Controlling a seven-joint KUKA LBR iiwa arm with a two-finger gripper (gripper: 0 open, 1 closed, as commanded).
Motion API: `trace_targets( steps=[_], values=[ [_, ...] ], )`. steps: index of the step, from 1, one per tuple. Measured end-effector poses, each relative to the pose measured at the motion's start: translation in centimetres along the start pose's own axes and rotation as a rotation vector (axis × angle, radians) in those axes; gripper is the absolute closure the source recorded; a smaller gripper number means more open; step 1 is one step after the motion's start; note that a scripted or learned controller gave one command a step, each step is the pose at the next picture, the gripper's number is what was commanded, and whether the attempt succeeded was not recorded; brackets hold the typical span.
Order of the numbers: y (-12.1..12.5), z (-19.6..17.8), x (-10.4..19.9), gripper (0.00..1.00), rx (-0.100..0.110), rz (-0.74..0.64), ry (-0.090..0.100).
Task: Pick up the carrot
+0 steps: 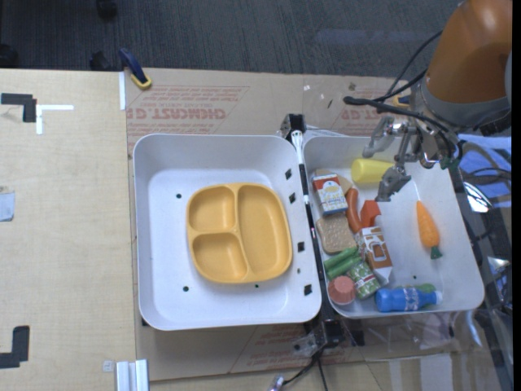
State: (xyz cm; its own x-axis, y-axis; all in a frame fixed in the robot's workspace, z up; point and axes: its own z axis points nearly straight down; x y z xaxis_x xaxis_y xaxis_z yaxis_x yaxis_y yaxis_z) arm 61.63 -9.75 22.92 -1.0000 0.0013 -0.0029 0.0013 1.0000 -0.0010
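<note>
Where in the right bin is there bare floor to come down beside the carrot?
Bare floor lies in the right bin between the carrot and the box pile, and along the right wall beside the carrot. The strip above the blue bottle is free too. The bin's left side is crowded with packets. The gripper hangs near the yellow block.

Glossy white plastic bins point(146, 243), matt yellow plastic plate point(238, 232), brown cardboard point(195, 108) beneath.

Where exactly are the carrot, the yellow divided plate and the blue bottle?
carrot point(427, 225): camera view, middle of its orange body.
yellow divided plate point(262, 221): camera view, floor of its large right compartment.
blue bottle point(403, 299): camera view, middle of its blue body.
</note>
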Motion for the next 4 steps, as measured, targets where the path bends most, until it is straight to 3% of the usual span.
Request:
trace_targets(
  steps=[1, 2, 3, 4],
  values=[
    [-7.0, 11.1, 2.1, 0.0, -0.002, -0.187, 0.0],
    [-12.4, 13.6, 4.1, 0.0, -0.002, -0.338, -0.001],
    [-12.3, 12.5, 3.9, 1.0, 0.0, -0.34, -0.008],
    [-12.3, 13.6, 6.9, 1.0, -0.002, -0.834, -0.003]
  ],
)
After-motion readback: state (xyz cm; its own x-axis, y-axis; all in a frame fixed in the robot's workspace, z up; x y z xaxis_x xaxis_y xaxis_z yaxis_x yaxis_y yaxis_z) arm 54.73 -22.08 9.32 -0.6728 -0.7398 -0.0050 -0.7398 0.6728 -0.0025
